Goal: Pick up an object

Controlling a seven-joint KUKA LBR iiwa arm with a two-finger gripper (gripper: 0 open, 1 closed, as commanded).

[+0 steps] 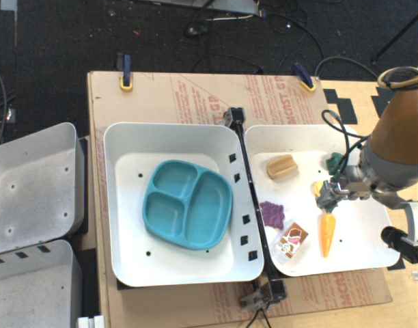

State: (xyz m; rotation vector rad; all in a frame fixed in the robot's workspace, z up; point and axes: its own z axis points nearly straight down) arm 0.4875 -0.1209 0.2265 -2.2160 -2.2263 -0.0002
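The orange carrot (326, 234) lies in the right bin (373, 260), long axis running roughly toward the near rim, its top end just under the gripper (328, 198). The gripper sits directly above that top end, at or very near contact; whether the claw is open or closed cannot be told at this angle, and nothing is seen held between it. Left of the carrot lies a small brown and white packet (291, 240), and beyond that a purple lumpy item (272, 214) close to the divider between the bins. A tan bread-shaped block (281, 167) rests toward the far side of the right bin. A green object (334, 160) shows partly behind the wrist. The left bin (127, 251) holds a teal divided plate (188, 204), well apart from the gripper.
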